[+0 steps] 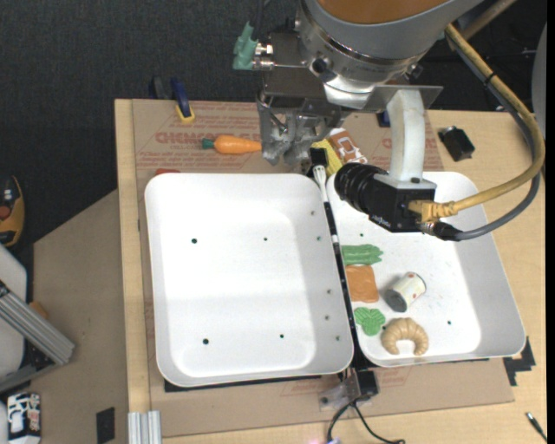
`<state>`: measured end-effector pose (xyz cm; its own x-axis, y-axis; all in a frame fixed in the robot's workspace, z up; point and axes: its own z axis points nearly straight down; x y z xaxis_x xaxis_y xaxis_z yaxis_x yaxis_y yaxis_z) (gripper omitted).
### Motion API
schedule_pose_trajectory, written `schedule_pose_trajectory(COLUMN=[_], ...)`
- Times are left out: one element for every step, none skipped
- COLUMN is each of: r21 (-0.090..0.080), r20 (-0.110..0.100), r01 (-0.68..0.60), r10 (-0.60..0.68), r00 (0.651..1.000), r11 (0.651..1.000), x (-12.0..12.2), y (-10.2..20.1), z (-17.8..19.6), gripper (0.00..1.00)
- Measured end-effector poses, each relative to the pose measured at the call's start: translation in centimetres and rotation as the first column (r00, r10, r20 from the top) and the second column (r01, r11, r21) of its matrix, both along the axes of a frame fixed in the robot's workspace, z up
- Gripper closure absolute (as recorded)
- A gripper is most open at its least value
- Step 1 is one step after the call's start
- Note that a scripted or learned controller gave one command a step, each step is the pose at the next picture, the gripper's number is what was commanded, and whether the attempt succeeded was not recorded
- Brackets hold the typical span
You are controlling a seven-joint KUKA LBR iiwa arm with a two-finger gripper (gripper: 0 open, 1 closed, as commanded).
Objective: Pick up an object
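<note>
Camera view looks down on two white bins side by side on the bench [130,260]. Nearest the lower edge of the frame, the right bin [486,286] keeps its things crowded against its left wall: one tan croissant [406,335] lowest, one green leafy piece [370,320] just left of it, one small white-and-grey cylinder [404,290] above the croissant, one orange block [362,283] and one green pod-shaped piece [361,255] above that. The right half of that bin is bare floor, open for moving. The left bin [234,277] shows a bare floor with four dark dots, its raised rims meeting the right bin's along the centre.

Farther up, the arm [381,26] reaches in from the upper right of the frame, its wrist hanging over the far rim where the bins meet. The gripper [290,143] sits just beyond the left bin's far edge, beside one carrot [232,145] lying on the bench; whether its fingers are spread or pressed together cannot be told. One yellow-and-blue clamp [182,102] lies at the far left corner.
</note>
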<state>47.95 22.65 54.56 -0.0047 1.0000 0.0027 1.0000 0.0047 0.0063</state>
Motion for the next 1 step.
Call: schedule_pose_trajectory(r21=[-0.001], r20=[-0.001], r01=[0.0], r10=[0.0], r00=[1.0], r11=[1.0], x=[0.0], y=[-0.02], z=[-0.05], gripper=[0.0])
